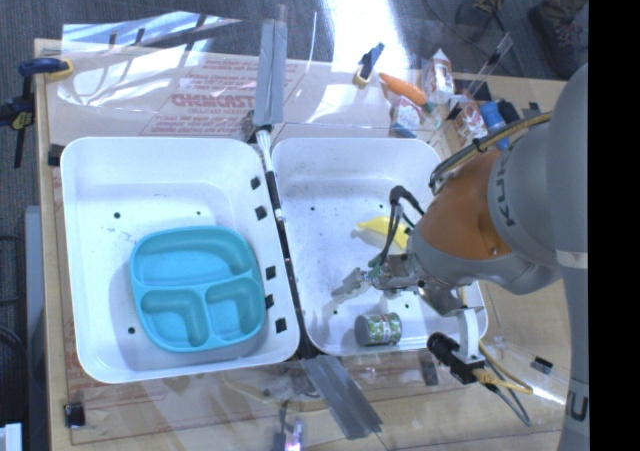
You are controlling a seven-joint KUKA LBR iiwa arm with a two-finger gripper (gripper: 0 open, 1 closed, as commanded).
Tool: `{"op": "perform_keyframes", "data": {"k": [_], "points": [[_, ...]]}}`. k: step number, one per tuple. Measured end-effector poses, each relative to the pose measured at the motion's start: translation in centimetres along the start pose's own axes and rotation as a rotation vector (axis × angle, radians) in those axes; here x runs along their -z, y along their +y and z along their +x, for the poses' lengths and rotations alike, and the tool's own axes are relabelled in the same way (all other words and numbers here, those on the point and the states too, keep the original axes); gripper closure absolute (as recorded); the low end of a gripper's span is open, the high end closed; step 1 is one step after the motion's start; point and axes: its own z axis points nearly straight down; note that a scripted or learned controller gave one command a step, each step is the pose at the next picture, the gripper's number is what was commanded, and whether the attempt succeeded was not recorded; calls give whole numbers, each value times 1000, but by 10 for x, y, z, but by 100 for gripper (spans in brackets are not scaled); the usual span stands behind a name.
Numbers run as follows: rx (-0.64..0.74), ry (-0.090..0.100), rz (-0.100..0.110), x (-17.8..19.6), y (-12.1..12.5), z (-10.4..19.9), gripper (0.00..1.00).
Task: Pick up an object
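Note:
My gripper (352, 284) hangs low in the right bin (330, 164), near the middle of its floor and pointing left. A small green-and-silver can (378, 328) lies on its side just below and to the right of the gripper, close to the bin's front wall. A yellow object (383, 229) lies on the bin floor just above the gripper, partly hidden by the wrist and a black cable. I see nothing held in the gripper. The arm's orange band (460, 224) covers the bin's right side.
The left bin (100, 179) holds a blue divided tray (197, 286) in its front half. Behind the right bin, loose clutter lies on the bench, including an orange item (405, 89). A hinged divider (275, 239) runs between the bins.

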Motion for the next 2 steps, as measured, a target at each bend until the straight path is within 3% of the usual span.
{"op": "perform_keyframes", "data": {"k": [1, 2], "points": [[1, 0, 4, 7, 0, -1, 100], [-40, -1, -2, 120, 0, 44, 100]]}}
